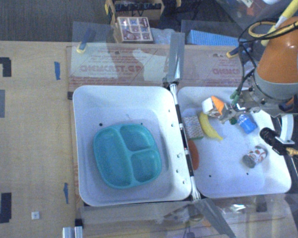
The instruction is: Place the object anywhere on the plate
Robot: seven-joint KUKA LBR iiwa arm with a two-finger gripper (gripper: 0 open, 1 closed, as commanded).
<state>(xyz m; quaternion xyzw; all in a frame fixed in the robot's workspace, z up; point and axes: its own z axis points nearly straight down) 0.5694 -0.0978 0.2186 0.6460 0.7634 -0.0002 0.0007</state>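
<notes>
A teal plate [127, 154] with three compartments lies in the left bin [89, 103], and nothing lies on it. My gripper [227, 114] hangs low over the back of the right bin [268, 182]. It sits between an orange and white object [212, 104] on its left and a blue object [247, 123] on its right. A yellow banana [208, 127] lies just in front of it, to the left. From this angle I cannot make out whether anything is in the gripper's grasp.
A speckled grey pad [192, 127] and a red-orange item [193, 154] lie along the right bin's left wall. A grey-brown lump [255, 156] rests at its right. Cardboard boxes [134, 14] stand behind the bins. The arm [280, 58] enters from the right.
</notes>
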